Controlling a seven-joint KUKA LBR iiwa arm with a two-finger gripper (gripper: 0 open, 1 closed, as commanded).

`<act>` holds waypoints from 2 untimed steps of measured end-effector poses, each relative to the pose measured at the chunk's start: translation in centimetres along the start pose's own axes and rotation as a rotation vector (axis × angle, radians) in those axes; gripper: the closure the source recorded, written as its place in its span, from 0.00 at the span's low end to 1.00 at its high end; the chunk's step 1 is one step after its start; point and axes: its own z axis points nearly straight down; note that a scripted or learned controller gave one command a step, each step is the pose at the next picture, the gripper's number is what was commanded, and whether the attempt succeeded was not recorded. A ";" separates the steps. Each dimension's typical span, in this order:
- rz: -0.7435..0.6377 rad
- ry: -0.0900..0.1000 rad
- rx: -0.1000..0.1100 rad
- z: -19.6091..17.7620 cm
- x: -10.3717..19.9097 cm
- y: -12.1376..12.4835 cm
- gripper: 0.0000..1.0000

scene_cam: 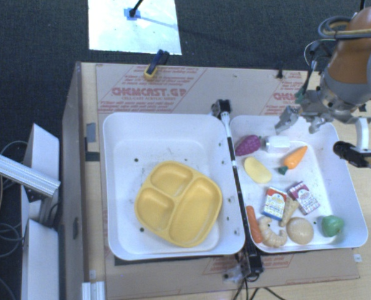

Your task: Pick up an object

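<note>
My arm [354,49] runs off the right edge, so I see just its orange band and grey wrist. The bench [173,83] is a board with red print, standing on dark carpet where a pale sheet [132,14] lies at the far side. Two white bins sit side by side: the left bin [120,161] holds one yellow divided plate [178,202]; the right bin [348,199] holds the small things. My gripper [303,119] hangs over its far edge, fingers spread apart with nothing between them. I count one purple piece [248,144], one white block [277,144] partly under my fingers, one carrot [295,157], one yellow piece [257,170], two small cartons [274,203], one shrimp [272,233], one tan ball [300,230], one green piece [331,225]. A red-orange stick [253,224] lies against the near-left wall; I cannot make out what it is.
</note>
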 end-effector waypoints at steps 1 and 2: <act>0.002 0.000 0.002 12.1 -5.0 -1.7 0.00; 0.001 -0.001 0.000 11.0 -5.0 -1.6 1.00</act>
